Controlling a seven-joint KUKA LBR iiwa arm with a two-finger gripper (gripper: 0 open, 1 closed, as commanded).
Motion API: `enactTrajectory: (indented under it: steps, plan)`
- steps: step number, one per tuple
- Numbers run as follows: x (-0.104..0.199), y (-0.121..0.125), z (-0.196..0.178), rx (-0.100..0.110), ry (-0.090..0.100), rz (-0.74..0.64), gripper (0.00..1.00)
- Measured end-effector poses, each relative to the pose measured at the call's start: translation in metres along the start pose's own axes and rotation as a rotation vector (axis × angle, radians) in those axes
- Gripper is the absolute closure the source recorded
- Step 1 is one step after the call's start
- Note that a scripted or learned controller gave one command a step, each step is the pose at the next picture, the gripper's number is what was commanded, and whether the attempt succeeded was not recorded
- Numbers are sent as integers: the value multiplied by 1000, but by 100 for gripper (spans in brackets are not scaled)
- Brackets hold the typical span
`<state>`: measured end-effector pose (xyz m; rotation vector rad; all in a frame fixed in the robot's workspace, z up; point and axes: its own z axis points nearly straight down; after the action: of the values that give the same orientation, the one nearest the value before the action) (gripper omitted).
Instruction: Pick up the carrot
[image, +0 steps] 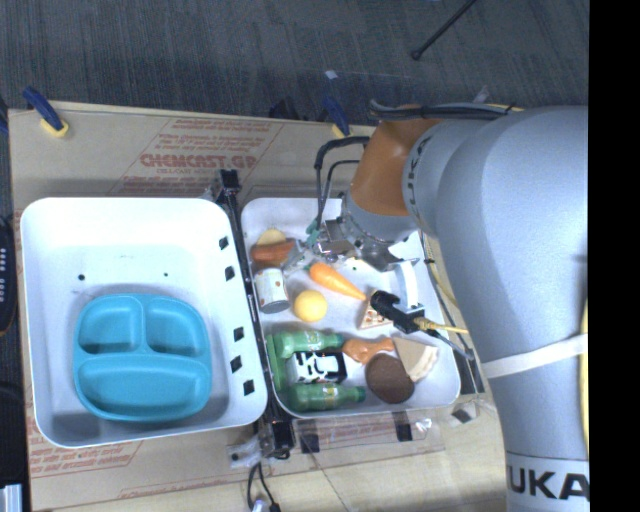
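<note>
Carrot (336, 281) lay in the upper middle of the right bin (290, 214), slanted, thick end up-left and tip down-right, resting flat on the floor. Gripper (322, 243) hung low over the bin's upper part, just beside the carrot's thick end and apparently up-left of its middle. Wide or narrow could not be told; wrist and clutter hid the business end, and nothing was seen held. Neighbours were tight: a yellow lemon (311, 306) just below the thick end, a small can (270, 289) to its left, a sausage (272, 253) up-left, and a pizza wedge (374, 318) near the tip. Judgement: the step in hand was lining up for the grasp. To do it well, the gripper should shift down-right toward the carrot's mid-body, turn so it closes across the narrow width rather than along the length, and descend straight. The smooth tapered surface would likely squirt out if pinched near the tip. The lemon was the likeliest thing to be nudged or caught by mistake.
</note>
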<state>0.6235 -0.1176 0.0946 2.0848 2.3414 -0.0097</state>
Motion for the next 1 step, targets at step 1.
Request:
enactTrajectory:
  steps: [1]
  plan:
    - [1,0,-9,5,2,-7,100]
